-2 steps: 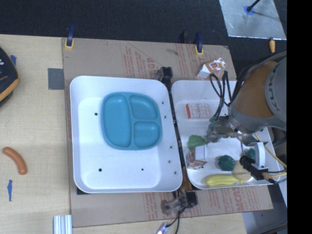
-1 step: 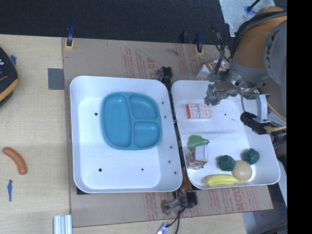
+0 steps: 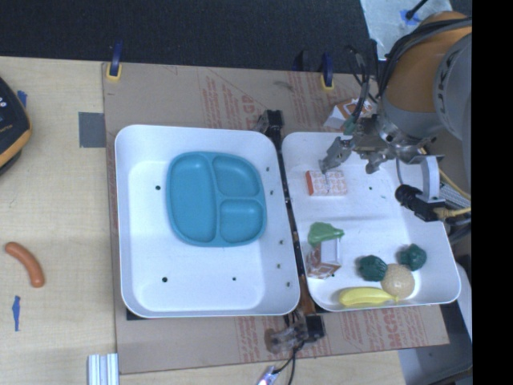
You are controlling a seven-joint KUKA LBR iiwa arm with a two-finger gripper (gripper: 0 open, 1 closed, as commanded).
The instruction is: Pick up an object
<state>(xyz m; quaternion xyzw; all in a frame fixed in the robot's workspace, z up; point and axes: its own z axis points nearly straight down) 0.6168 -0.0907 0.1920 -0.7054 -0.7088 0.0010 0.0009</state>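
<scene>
Beside tool (image 3: 353,160), wafer pack (image 3: 326,184), green toy (image 3: 324,233)

**Objects lying in the right bin**

The right bin (image 3: 449,239) holds 7 small items. A white packet with red print (image 3: 327,184) lies flat near the bin's upper left. Below it, by the left wall, a green leafy piece (image 3: 324,233) sits just above a brown and white packet (image 3: 324,260). Along the lower edge lies a yellow banana (image 3: 365,297), touching a beige ball (image 3: 398,281). 2 dark green lumps flank the ball: one (image 3: 372,267) at its left, one (image 3: 414,256) at its upper right.
</scene>
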